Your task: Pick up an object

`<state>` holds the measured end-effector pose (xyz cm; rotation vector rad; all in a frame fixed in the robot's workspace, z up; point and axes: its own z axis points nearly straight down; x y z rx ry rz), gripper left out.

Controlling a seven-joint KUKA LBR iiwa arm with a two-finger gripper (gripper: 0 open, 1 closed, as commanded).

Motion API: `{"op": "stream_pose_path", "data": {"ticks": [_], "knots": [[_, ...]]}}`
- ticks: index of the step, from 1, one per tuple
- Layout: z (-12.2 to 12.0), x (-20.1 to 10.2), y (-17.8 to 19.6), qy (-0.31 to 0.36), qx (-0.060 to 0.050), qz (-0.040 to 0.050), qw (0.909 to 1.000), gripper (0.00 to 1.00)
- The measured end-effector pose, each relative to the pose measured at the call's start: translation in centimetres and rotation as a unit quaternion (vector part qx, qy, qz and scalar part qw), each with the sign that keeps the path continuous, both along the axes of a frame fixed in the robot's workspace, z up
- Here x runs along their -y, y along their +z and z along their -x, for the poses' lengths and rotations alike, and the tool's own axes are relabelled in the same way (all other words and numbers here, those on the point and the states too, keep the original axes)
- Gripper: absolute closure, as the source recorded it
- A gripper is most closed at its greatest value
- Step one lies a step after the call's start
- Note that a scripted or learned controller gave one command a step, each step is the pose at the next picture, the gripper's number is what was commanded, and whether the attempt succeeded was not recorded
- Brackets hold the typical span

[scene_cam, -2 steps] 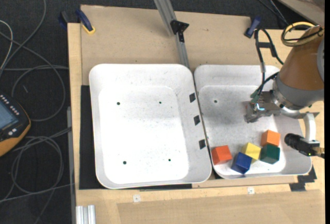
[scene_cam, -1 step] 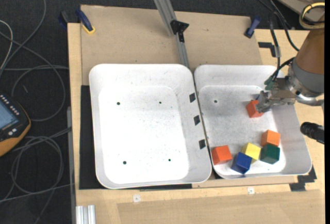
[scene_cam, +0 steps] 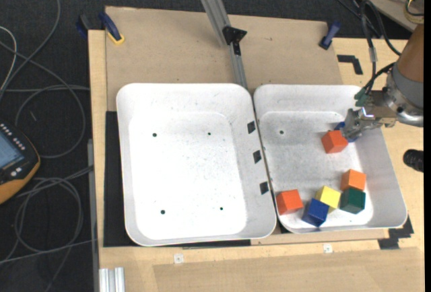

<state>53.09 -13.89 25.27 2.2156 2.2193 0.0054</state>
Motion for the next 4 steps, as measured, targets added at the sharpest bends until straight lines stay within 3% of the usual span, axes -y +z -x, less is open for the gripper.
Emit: {"op": "stream_pose_path", "data": {"ticks": [4], "knots": [[-3.5,-20.9,-0.5,0.003,-0.002,-0.0019,1.0000,1.00]]}}
